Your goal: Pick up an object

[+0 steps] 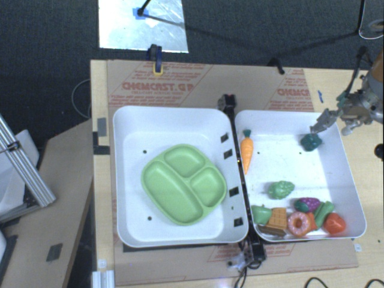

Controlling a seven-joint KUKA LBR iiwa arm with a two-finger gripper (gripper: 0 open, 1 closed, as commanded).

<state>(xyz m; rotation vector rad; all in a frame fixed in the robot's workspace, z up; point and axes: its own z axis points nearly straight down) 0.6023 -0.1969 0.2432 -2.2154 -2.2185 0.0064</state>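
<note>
My gripper (331, 126) hovers at the far right corner of the right bin (354, 188), open, with its fingers spread. A small dark teal toy (310, 141) lies on the bin floor just below the left fingertip (316, 128), not between the fingers. An orange carrot (246, 150) lies by the bin's left wall. A light green vegetable (281, 189) sits mid-bin.
Along the right bin's near edge sit purple grapes (307, 204), a pink donut (298, 223), a red tomato (335, 223), a green pepper (324, 212), a brown waffle (277, 219) and a green piece (261, 213). The left bin (129, 131) holds a green divided plate (183, 183).
</note>
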